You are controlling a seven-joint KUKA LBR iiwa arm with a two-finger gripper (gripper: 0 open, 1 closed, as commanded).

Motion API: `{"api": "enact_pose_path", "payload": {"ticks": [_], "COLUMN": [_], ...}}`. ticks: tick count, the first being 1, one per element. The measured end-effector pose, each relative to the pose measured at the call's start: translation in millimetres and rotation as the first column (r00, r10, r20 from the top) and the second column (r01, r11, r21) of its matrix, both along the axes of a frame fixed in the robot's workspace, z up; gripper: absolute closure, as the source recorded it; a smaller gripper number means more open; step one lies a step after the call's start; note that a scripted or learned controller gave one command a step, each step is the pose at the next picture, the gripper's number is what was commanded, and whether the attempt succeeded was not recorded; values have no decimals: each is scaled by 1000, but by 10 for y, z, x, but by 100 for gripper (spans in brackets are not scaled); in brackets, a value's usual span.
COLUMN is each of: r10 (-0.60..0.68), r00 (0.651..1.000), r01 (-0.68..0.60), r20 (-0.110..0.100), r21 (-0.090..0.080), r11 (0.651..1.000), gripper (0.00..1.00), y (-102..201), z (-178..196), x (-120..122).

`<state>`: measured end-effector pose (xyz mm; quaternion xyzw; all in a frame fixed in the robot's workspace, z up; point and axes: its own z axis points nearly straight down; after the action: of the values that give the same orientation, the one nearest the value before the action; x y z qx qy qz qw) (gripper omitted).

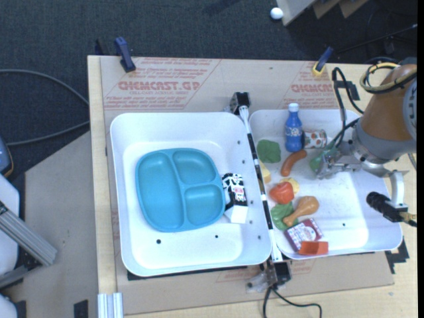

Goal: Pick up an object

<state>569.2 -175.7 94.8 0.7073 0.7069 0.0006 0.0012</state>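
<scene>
Toy food (pixel 291 207), right bin (pixel 371 240), hand (pixel 322 164) above

The grey arm with its orange band (pixel 391 114) reaches in from the right edge, wrist bent downward and pointing left. Its two-finger gripper (pixel 322 165) sits low at the end of the wrist, angled toward the left.

Bright, even overhead light, soft shadows, mild glare on the white bins (pixel 199 254), slight overall softness.
</scene>
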Motion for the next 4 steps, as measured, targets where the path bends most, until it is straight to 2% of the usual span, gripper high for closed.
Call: {"api": "enact_pose_path", "payload": {"ticks": [1,2,3,4], "r10": [0,2,-4,-2], "r00": [1000,1000,999,999], "r01": [0,-2,4,3], "r20": [0,-2,-40,-35], "r21": [0,1,8,9], "r11": [1000,1000,1000,1000], "gripper": [0,0,0,0], "y": [0,385,333,173], "z": [-2,-101,-158,-155], "x": [-1,712,893,905]}}
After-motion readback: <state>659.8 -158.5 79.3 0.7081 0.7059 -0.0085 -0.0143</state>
